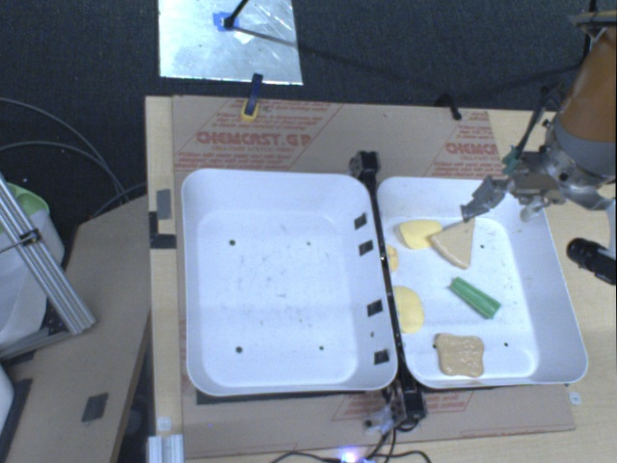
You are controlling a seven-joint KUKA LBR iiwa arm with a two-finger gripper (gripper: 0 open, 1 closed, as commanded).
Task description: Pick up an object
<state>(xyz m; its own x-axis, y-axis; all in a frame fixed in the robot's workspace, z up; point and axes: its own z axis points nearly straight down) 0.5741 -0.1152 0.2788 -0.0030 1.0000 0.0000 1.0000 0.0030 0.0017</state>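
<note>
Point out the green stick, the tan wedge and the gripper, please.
green stick (474,297), camera view, middle of its length.
tan wedge (454,247), camera view, its centre.
gripper (479,204), camera view, at its fingertips.

A dark carpeted floor (77,56) is stretching across the top, with a shiny metal sheet (229,27) lying on it and black cables (58,133) curving along the left. A brown printed board (318,128) is covering the pale wooden surface (106,287). An aluminium frame rail (43,263) is slanting at the left edge.
</note>
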